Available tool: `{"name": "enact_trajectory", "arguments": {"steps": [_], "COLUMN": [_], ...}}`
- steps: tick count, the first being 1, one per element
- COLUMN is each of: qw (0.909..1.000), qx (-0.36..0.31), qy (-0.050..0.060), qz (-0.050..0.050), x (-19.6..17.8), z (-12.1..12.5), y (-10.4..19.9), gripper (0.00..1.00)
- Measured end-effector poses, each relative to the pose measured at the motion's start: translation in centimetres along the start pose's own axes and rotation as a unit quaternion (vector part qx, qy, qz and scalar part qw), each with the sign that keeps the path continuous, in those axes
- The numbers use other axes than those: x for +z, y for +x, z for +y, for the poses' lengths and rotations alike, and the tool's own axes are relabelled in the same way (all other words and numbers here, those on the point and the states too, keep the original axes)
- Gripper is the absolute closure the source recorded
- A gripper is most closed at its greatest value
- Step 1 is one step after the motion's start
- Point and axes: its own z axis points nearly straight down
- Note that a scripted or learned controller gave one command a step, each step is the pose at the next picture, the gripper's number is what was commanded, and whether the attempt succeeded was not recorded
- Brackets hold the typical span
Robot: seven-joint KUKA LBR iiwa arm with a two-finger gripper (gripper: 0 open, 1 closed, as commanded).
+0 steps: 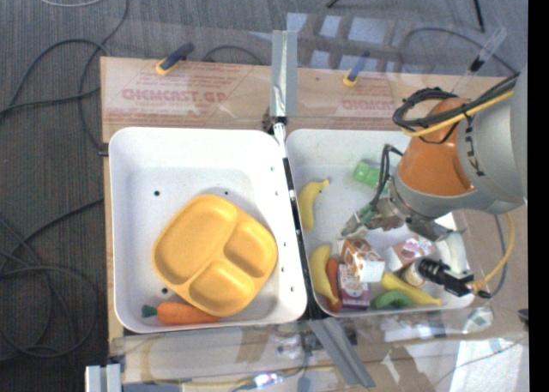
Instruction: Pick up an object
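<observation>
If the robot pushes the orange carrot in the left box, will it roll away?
Probably only a little. The carrot looks round and smooth, so it could roll, but it lies beside the yellow tray and near the bin wall. It looks like stiff plastic, likely light and slippery.

Two shallow white bins sit side by side; take the left bin [129, 210] as the landmark. Inside it lie one yellow divided tray [216, 253] and one carrot [182, 314], the carrot just beside the tray's near edge. In the right bin [296, 167], adjoining it, I count three bananas [310, 200] [321, 270] [410, 289], one green block [367, 173], one small printed carton [353, 283], and one green vegetable-like piece [393, 300]. Further small items under the arm are too hidden to count.
</observation>
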Motion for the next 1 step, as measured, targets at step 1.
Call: {"name": "enact_trajectory", "arguments": {"steps": [1], "qw": [1.0000], "qx": [0.000], "qy": [0.000], "qz": [0.000], "x": [0.02], "z": [-0.03], "y": [-0.01], "gripper": [0.00]}}
